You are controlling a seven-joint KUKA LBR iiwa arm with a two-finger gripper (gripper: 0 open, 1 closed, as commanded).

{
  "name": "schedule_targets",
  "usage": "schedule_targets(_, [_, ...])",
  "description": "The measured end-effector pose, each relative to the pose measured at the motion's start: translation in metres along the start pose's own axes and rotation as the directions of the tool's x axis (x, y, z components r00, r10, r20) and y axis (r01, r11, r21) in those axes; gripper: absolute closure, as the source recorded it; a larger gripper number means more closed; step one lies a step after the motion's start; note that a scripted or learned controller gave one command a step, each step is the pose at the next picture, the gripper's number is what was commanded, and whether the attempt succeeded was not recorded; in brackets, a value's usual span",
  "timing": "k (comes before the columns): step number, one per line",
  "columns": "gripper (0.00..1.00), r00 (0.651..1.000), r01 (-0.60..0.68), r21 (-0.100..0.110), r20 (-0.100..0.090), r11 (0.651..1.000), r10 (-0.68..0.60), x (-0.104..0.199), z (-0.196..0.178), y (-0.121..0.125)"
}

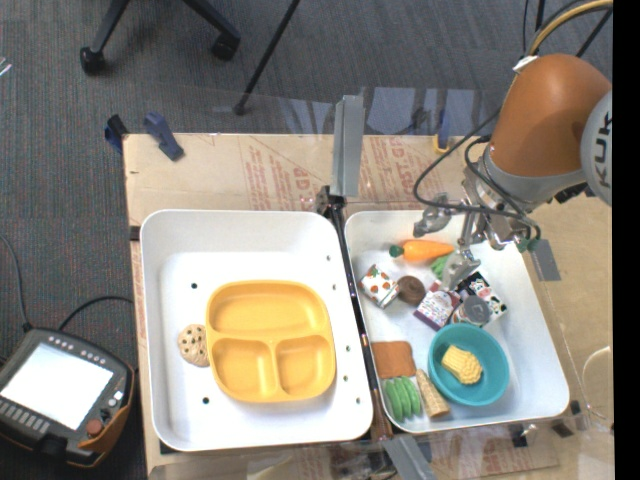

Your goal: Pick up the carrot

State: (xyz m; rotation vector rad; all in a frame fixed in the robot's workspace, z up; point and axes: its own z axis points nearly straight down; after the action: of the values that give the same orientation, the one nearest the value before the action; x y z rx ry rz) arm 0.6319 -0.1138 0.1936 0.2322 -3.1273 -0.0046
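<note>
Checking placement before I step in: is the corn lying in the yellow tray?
No, the corn sits in the teal bowl in the right bin, while the yellow tray is in the left bin.

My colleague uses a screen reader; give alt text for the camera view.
The grey arm's pincer hovers beside the orange toy carrot in the right white bin, among toy foods. The left white bin holds a yellow divided tray.

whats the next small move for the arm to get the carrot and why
Probably a short shift of the tool toward the carrot, then down over it. The carrot lies at the far end of the right bin, just left of the tool, and is not between its fingers. A small box crowds the near side, so a careful descent seems wise.
</note>
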Motion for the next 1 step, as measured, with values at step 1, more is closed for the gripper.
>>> schedule_targets(1, [0.00,0.972,-0.236,0.000,0.001,0.972,0.236,-0.0107,0.0940,-0.0050])
